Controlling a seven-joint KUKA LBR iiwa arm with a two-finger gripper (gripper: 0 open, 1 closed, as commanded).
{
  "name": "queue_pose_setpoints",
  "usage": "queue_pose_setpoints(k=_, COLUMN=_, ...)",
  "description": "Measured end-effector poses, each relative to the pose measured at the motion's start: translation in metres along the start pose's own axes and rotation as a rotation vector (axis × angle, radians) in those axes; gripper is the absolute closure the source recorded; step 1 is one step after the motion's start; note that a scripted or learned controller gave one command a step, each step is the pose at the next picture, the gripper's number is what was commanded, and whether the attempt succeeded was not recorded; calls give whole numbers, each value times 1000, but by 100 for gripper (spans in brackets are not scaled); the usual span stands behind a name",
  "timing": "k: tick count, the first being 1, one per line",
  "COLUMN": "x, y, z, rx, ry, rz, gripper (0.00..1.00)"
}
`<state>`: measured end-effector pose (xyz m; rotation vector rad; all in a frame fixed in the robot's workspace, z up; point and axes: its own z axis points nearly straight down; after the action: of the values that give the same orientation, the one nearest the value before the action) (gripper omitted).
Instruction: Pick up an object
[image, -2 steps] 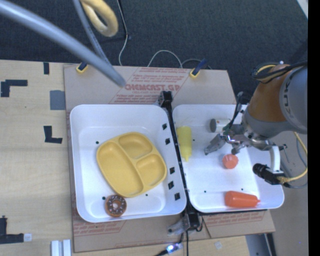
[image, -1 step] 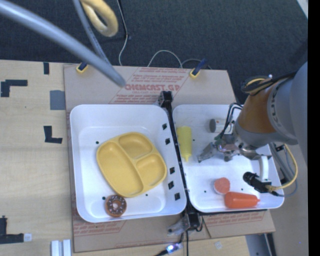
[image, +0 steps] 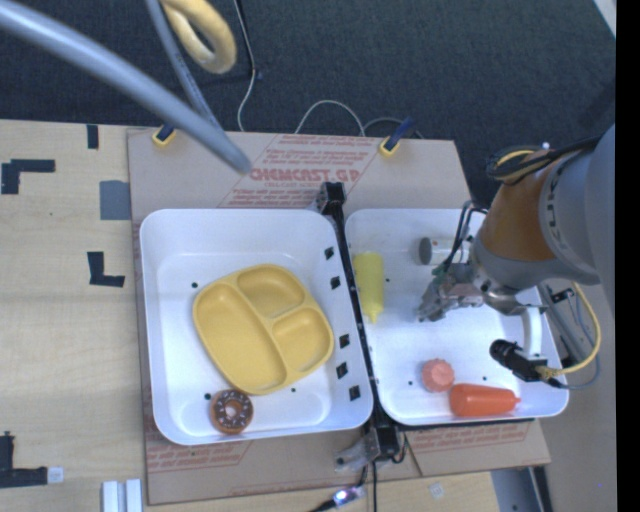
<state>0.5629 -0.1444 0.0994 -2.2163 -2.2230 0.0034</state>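
Objects: four loose in the right bin (image: 395, 400) — yellow bottle (image: 369, 283), small grey piece (image: 425, 250), pink round piece (image: 437, 375), orange carrot (image: 483, 400).
Left bin (image: 160, 250): one yellow divided tray (image: 262, 326), one doughnut (image: 231, 411). Gripper (image: 433, 303) low over right bin's middle; jaw state unreadable, arm covers part of it.

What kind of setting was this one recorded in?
Probably a lab bench for robot picking tests: two white bins on cardboard, toy food such as a donut and carrot, and a robot arm.
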Motion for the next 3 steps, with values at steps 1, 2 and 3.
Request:
queue_pose_setpoints(k=1, x=-1, y=5, z=-43, rx=-6, ry=-1, rz=2, gripper=100)
queue_pose_setpoints(k=2, x=-3, y=6, z=-85, rx=-6, ry=-1, rz=2, gripper=100)
queue_pose_setpoints(k=3, x=3, y=16, z=-137, rx=-7, ry=-1, rz=0, gripper=100)
